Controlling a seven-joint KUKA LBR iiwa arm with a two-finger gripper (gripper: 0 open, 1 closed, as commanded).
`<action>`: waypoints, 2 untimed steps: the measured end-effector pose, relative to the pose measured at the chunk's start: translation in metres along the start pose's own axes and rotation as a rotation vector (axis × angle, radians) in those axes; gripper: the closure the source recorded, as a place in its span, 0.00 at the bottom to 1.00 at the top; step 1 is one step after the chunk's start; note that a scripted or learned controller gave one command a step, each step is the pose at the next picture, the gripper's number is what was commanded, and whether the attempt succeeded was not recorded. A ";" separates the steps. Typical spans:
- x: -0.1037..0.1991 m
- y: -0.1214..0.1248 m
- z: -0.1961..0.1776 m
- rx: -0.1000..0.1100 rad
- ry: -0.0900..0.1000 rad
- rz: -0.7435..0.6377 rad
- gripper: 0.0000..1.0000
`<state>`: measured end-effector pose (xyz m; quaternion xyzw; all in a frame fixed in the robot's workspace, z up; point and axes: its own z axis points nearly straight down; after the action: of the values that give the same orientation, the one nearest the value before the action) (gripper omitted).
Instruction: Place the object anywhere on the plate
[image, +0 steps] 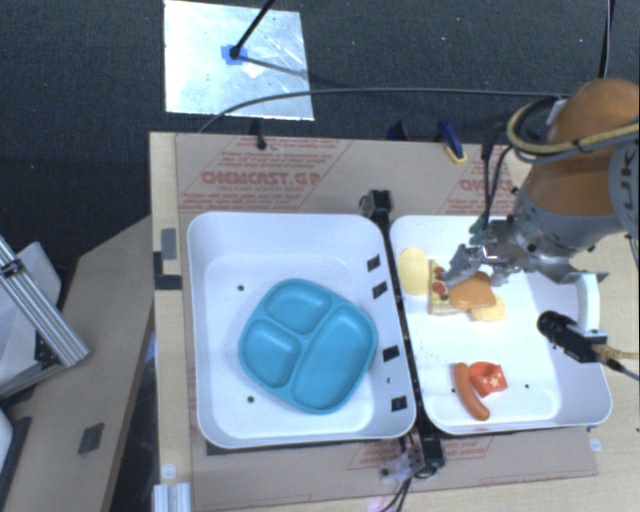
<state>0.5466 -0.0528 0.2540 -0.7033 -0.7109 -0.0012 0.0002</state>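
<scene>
**Desk:** Over the right-hand bin (590, 395), at roughly two o'clock in your picture, what am I looking at?

**Operator:** From my remote station I see the grey arm (575, 195) with its orange band reaching in from three o'clock, its gripper (470, 262) lowered among a cluster of toy food at the bin's eleven o'clock corner. Whether the fingers are parted or closed I cannot tell from this angle (the metal tips merge with the items under them), and I see nothing clearly held between them.

**Desk:** And the objects?

**Operator:** A pale yellow piece (413, 267) lies at nine o'clock from the gripper, close to the divider between the bins. A pizza-like slice with red dots (439, 290) sits just beside it. An orange-brown, bread-like piece (472, 293) is right under the gripper, touching a pale yellow wedge (489, 312) at its five o'clock. Well apart, toward the bin's six o'clock edge, an orange sausage (471, 390) lies against a red piece (489, 378).

**Desk:** The plate?

**Operator:** A blue plate (306, 343) with three compartments rests in the middle of the left bin (215, 300), at eight o'clock from the gripper, with none of the food on it.
</scene>
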 end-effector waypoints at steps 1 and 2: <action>0.050 0.004 0.005 0.000 -0.001 0.001 1.00; 0.098 -0.010 0.024 0.002 0.000 0.001 1.00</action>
<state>0.5353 0.0447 0.2300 -0.7037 -0.7105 -0.0004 0.0010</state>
